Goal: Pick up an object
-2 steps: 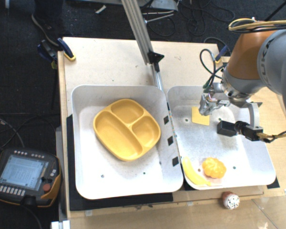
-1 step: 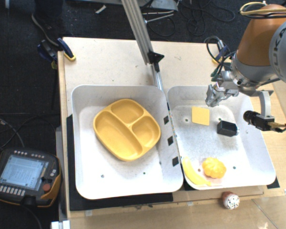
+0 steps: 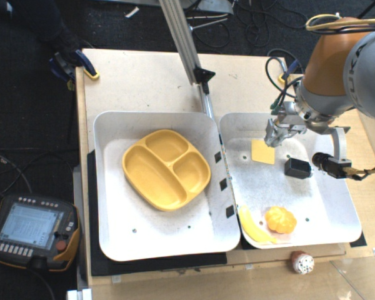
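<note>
While the claw [image 3: 274, 137] hovers, the banana [image 3: 252, 226] lies pointing diagonally.

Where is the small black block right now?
The black block lies in the right bin, right of the flat yellow square and just below-right of the gripper.

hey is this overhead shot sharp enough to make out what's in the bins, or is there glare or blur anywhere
Camera view: evenly lit and mostly sharp; the yellow divided plate and yellow square read clearly, with only soft shadows. The white bins look bright, slightly washed out. The gripper is dim and cluttered, its details hard to resolve.
</note>
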Robot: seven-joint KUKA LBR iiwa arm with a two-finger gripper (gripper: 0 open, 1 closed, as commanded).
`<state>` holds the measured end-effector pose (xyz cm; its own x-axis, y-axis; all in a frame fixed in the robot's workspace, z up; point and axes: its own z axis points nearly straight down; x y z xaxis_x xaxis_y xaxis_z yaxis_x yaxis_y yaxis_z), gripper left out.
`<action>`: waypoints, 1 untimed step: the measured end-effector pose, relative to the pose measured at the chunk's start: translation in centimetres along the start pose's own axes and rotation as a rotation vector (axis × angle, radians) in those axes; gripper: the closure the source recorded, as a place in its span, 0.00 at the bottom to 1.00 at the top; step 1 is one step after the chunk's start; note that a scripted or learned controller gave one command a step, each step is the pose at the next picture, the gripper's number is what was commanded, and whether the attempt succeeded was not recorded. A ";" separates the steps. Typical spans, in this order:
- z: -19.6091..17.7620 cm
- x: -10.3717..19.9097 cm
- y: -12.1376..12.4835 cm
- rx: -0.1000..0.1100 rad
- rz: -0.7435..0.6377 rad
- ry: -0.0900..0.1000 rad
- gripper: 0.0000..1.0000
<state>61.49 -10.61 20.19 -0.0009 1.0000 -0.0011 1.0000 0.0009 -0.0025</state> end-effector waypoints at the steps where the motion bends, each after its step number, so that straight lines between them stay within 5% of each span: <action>1: -1.1 4.3 1.3 -0.005 -0.006 0.002 1.00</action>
<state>62.77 -6.33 21.23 -0.0067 1.0000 0.0009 1.0000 0.0067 0.0023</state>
